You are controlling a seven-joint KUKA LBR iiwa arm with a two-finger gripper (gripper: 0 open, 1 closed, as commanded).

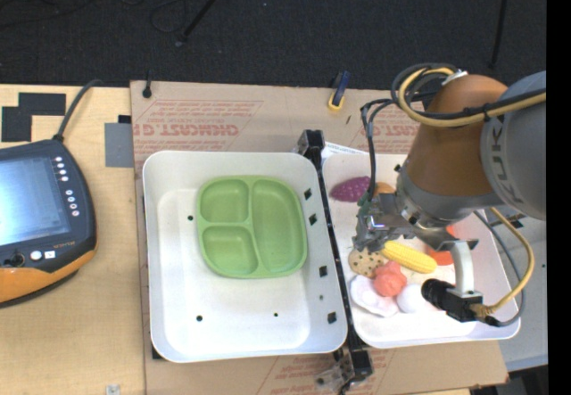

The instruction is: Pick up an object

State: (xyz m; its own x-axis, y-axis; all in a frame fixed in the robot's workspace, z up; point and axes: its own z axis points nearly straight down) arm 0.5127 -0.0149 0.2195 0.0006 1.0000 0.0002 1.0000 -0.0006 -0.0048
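- Pincer (370,226) of mine hung low over the right bin (510,320), near its left wall, with my grey and orange arm (455,152) reaching in from the right above it.
- How far the pincer was open I could not tell, since my wrist hid too much of it, and I saw nothing held in it.
- The right bin carried all the small things, crowded into its left half.
- A purple lump (349,189) lay toward the far wall, just beside the pincer.
- A speckled tan biscuit (360,261) sat right below the pincer, close to the bin's left wall.
- A yellow corn cob (409,256) lay at a slant just right of the biscuit, and it looked to be touching it.
- An orange piece (442,256) poked out just right of the cob, partly under my arm.
- A pink-red ball (389,281) rested below the cob, on top of a white piece (366,297) near the front wall.
- The left bin (169,317) held one thing, a green divided plate (252,226) with three compartments, lying flat toward the far right of that bin with nothing in it.
- Both bins stood side by side on a cardboard sheet (205,121) on the tabletop (53,331).
- A handheld screen unit (36,215) lay well apart at the left edge.
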